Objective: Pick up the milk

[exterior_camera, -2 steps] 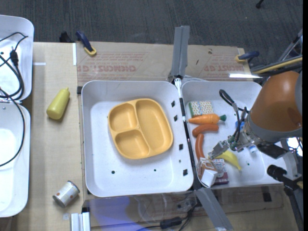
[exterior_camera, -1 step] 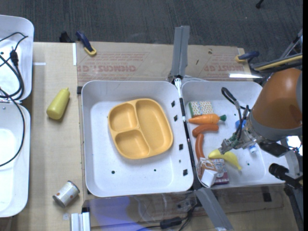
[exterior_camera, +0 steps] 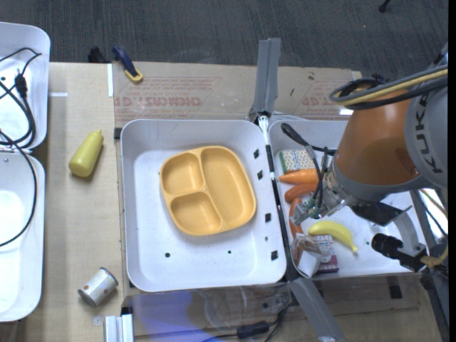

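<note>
Milk [exterior_camera: 294, 160] sits behind carrot [exterior_camera: 301, 177]; arm [exterior_camera: 374, 148] overhangs; pincer [exterior_camera: 313, 209] state unclear.

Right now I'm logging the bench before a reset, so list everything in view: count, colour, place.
bins: two, white, side by side on the bench
plate: one, yellow, three compartments, in the left bin
banana: one, yellow, right bin, near the front
carrot: one, orange, right bin, by the divider
carton: one, brown and white, lying at the right bin's front edge
green packet: one, right bin, behind the carrot
mustard bottle: one, yellow, on the bench left of the bins
can: one, silver, on its side, front left of the bench
arm: one, grey and orange, over the right bin
gripper: one, above the carrot and banana
</note>
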You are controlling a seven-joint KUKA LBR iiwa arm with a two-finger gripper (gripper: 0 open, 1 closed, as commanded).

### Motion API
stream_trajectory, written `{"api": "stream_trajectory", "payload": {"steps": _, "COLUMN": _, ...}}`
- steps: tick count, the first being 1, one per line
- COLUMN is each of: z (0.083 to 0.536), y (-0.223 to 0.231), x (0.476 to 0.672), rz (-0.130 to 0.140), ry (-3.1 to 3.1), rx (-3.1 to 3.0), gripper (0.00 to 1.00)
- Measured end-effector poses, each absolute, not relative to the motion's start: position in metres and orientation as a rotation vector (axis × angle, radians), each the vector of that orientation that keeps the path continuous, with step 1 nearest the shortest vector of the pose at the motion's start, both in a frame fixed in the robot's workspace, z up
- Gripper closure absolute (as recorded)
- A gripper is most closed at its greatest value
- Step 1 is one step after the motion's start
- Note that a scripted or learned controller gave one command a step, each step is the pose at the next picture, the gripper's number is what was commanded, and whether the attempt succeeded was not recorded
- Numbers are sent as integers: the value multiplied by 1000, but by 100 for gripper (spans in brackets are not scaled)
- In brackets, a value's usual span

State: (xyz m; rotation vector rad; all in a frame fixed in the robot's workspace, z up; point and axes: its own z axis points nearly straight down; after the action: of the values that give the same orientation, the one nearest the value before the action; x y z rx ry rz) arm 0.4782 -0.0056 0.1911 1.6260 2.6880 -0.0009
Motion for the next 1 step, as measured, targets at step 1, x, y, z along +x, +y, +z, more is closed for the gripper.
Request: {"api": "stream_trajectory", "payload": {"steps": 1, "z": 239, "y": 31, "x": 479, "rz": 0, "ry": 2852, "rx": 1313, "gripper": 100}}
